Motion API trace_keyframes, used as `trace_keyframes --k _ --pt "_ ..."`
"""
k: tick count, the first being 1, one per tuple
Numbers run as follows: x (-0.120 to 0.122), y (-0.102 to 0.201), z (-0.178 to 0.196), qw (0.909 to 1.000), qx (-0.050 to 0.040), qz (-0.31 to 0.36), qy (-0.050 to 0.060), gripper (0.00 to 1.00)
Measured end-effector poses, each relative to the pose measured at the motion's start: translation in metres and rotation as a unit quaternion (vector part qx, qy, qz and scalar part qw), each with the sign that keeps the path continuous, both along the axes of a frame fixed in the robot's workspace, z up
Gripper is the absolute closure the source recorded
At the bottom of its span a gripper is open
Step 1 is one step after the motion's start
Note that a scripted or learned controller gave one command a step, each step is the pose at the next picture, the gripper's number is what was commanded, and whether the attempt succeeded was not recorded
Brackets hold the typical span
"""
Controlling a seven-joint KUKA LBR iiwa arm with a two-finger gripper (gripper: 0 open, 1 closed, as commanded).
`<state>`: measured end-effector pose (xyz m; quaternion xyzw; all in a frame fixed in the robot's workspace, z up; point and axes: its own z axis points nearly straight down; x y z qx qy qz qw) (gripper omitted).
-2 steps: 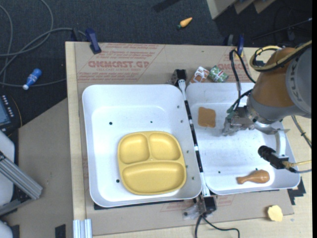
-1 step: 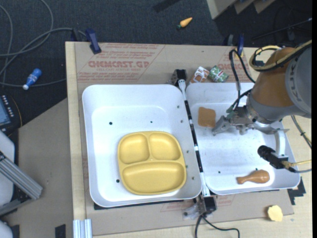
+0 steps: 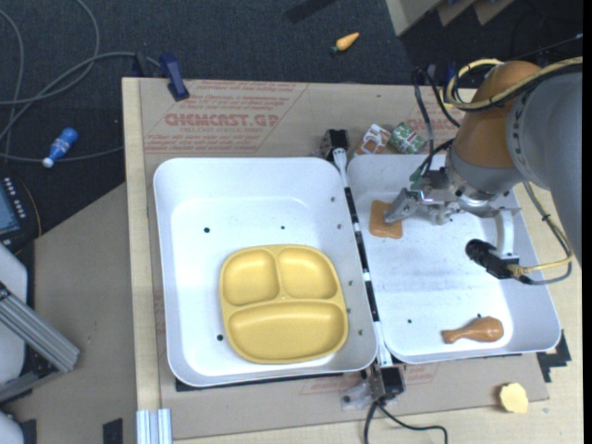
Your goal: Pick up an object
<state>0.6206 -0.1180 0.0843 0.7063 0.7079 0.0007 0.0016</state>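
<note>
A flat orange-brown toast-like piece (image 3: 385, 224) lies at the upper left of the right bin (image 3: 435, 280), close to the divider. My gripper (image 3: 404, 207) is low over the bin, right at that piece's upper right edge, and seems to touch it. A brown toy drumstick (image 3: 474, 331) lies near the right bin's front edge, well away from the gripper. The grey arm with its orange band (image 3: 490, 109) comes in from the upper right.
The left bin (image 3: 185, 202) holds a yellow divided plate (image 3: 281, 302). A black part with a cable (image 3: 490, 257) hangs over the right bin's right side. Small packets (image 3: 393, 138) lie behind the right bin. A yellow chunk (image 3: 512, 397) sits on the bench at front right.
</note>
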Motion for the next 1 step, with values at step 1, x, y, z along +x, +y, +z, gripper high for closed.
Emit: trace_keyframes --k 1 --pt "-0.0965 0.0186 0.0017 1.0 0.0017 -0.003 0.003 0.0"
